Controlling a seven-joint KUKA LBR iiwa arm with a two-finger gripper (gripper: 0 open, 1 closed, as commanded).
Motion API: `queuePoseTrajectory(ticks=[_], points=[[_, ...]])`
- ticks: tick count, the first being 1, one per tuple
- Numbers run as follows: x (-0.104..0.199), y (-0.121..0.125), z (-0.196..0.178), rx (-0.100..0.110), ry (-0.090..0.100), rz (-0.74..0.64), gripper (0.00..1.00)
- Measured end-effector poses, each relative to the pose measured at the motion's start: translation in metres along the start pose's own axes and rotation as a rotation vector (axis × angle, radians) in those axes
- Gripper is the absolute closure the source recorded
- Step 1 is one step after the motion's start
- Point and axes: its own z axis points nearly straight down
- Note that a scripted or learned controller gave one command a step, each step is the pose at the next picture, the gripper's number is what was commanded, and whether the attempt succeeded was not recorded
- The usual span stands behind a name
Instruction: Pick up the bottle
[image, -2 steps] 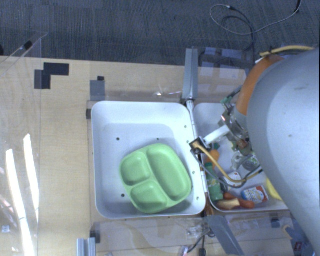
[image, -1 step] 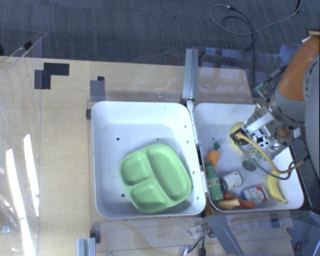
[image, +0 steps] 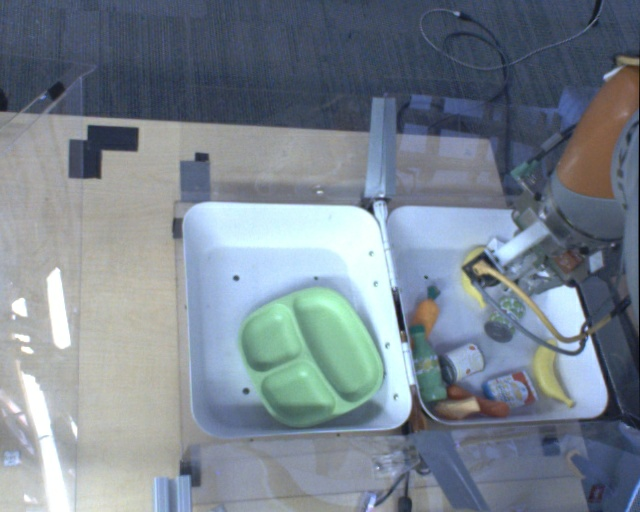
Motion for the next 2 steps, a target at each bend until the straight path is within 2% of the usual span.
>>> queuePoseTrajectory(ticks=[1,2], points=[[0.0,0.0,0.0,0.0,0.0,0.0,0.0],[0.018,-0.032,0.103,0.006,0.001,0.181,0.0]])
